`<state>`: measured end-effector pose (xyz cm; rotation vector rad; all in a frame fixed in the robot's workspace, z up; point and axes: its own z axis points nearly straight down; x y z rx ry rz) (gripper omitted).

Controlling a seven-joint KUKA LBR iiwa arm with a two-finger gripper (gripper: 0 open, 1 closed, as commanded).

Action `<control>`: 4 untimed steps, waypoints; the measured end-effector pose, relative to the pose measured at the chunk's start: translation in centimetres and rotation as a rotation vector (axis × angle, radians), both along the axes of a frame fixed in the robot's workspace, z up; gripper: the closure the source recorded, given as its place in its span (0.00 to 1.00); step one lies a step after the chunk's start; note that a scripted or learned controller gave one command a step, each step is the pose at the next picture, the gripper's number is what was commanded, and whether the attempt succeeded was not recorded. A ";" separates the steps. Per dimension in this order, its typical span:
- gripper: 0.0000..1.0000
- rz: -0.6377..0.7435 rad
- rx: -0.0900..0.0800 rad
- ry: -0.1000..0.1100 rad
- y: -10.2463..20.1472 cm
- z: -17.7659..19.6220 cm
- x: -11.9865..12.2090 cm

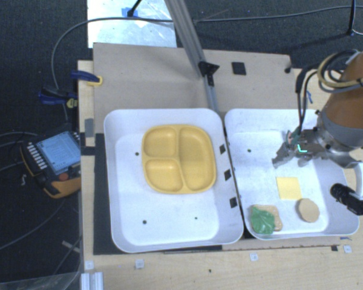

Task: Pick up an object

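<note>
Bins: 2 shallow white bins are sitting side by side on the counter (169,83), the left bin (127,222) and the right bin (254,125) touching along their inner rims.
Yellow plate: 1 yellow divided plate (179,159), with 3 compartments, is lying in the left bin, toward that bin's 12 o'clock half.
Yellow square: 1 flat pale-yellow square (288,188) is lying near the middle of the right bin, at 6 o'clock from the pincer and apart from it.
Tan round: 1 tan disc-shaped piece (308,210) is resting at 4 o'clock from the yellow square, near it but not touching.
Green piece: 1 green leafy-looking piece (265,219) is lying on a tan base at the right bin's 7 o'clock corner, well apart from the pincer.
Arm: 1 grey arm with an orange band (357,83) is reaching in from 3 o'clock over the right bin.
Pincer: 1 pincer (288,153) is hanging over the right bin's 12 o'clock half, with a small teal light showing beside it; nothing is showing between its fingers, and I cannot tell whether they are standing wide or narrow.
Counter: a tan board is carrying both bins, with 1 grey slanted pole (187,32) crossing it toward 12 o'clock.
Room: dark carpet is surrounding the counter; 1 handheld control pendant (51,162) with a blue screen is lying at 9 o'clock, with cables looping around it, and blue clamps (66,95) are gripping the counter's 10 o'clock edge.
</note>
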<state>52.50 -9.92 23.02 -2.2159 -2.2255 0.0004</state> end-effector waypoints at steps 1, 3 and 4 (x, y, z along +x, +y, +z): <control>0.00 0.000 0.000 -0.002 0.0 0.1 0.1; 0.00 -0.004 0.000 0.002 -0.1 -12.0 0.1; 0.00 -0.003 0.000 -0.005 0.0 -14.4 0.3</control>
